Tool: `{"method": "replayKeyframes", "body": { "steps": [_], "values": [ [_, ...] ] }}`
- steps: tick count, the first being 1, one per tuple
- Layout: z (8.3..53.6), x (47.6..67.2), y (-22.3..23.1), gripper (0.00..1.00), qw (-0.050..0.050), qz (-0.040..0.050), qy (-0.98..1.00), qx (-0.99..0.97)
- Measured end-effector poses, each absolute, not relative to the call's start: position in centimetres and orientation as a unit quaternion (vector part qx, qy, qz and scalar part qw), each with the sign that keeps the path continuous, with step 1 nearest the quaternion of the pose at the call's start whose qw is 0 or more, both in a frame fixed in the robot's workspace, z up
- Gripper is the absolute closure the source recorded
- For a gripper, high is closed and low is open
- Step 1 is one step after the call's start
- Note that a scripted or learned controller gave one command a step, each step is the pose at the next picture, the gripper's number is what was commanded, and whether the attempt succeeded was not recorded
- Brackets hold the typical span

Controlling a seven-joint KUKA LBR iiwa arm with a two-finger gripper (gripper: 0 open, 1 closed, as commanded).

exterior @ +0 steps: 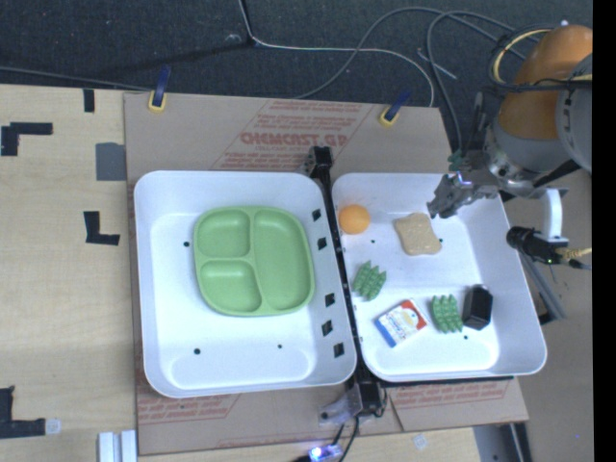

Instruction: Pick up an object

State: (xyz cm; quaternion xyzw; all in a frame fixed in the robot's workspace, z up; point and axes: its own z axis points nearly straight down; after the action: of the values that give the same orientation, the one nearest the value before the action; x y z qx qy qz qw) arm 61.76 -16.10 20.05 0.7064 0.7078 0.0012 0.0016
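1. The cardboard sheet (289, 133) under the bins has red printed writing. It looks like "CHEMCAST GP", but the letters are small and I am not sure of them.
2. The small packet (399, 322) in the right bin (520, 354) is white with red and blue print; its label is too small to read.
3. The gripper (447, 200) is over the upper right part of the right bin, just beside the tan sponge-like piece (418, 234), at its upper right. Whether they touch is not clear.
4. The fingers look dark and close together, but I cannot tell if they are spread or pressed together. Nothing is seen between them.
5. Also in the right bin: an orange ball (354, 219) near the upper left corner, a green spiky toy (369, 280) below it, a second green spiky toy (445, 313) touching a black object (477, 307) near the right wall.
6. The left bin (154, 354) holds a green divided plate (254, 261) with three compartments.
7. Two yellow clamps (158, 99) hold the cardboard on the wooden table (48, 287).
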Motion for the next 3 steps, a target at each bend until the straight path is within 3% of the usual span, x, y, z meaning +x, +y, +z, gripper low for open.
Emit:
{"method": "replayKeyframes", "body": {
  "steps": [1,3],
  "values": [
    [23.9,61.8,-16.0,1.00,0.001,0.0009,0.708,0.706],
    [21.6,58.5,-5.6,1.00,-0.001,-0.0008,0.709,0.706]
  ]
}}
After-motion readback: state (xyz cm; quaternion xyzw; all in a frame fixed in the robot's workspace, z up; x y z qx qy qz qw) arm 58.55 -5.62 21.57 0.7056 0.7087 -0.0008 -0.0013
